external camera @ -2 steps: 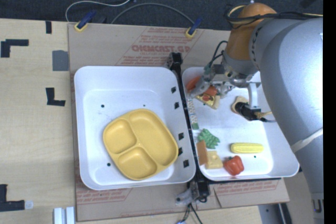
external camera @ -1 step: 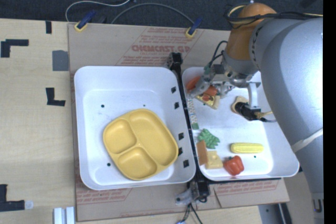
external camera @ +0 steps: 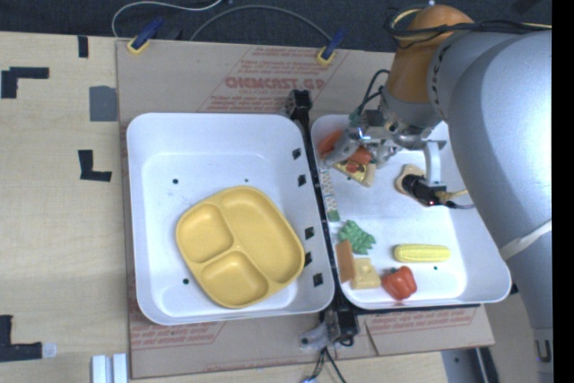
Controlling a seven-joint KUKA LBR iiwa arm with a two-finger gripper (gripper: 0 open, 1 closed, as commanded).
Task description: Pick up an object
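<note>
**A:** Where are the jaws?

**B:** Right of centre in the upper half of the frame. They sit at the end of the grey arm with an orange band [external camera: 421, 72], low over the upper left corner of the right-hand shallow white bin [external camera: 480, 282].

**A:** Apart or together?

**B:** I cannot tell; the wrist covers them from this angle.

**A:** What is nearest to them?

**B:** A small yellow-and-red toy wedge [external camera: 360, 171] lies right at their lower edge. A small red-orange piece [external camera: 329, 142] lies just to their left, by the bin's wall. I cannot tell whether they touch either one.

**A:** And the other things to pick?

**B:** They are along the lower part of that bin, well apart from the jaws. There is a green leafy toy [external camera: 357, 236], with an orange stick [external camera: 344, 260] and a pale yellow cheese-like block [external camera: 365, 273] just below it. Further right are a red toy pepper [external camera: 400, 282] and a yellow toy corn cob [external camera: 421, 254].

**A:** The left-hand white bin [external camera: 215, 123]?

**B:** It holds a yellow three-compartment plastic plate [external camera: 238, 245], towards its lower middle. Both bins rest on a brown cardboard sheet [external camera: 260, 81] on the pale wooden tabletop [external camera: 54, 220].
</note>
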